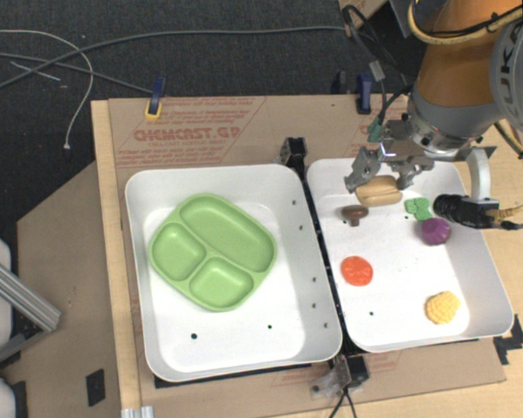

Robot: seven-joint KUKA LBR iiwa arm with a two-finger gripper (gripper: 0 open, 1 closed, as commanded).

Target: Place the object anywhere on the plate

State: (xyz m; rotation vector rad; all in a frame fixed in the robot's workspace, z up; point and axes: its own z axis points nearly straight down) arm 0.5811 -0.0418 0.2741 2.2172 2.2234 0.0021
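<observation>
I see the green plate in the left bin. Over the right bin, my gripper grips a tan bread roll, lifted above a brown mushroom, beside the orange slice, purple ball and corn.

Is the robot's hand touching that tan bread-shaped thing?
Touching. In the camera view the hand has the tan bread-shaped thing between its fingers, above the right bin.

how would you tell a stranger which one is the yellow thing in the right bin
Start at the right bin, far from the green plate. In its near right corner lies the yellow bumpy object, alone there; it is the only yellow one, unlike the flat orange disc.
</observation>
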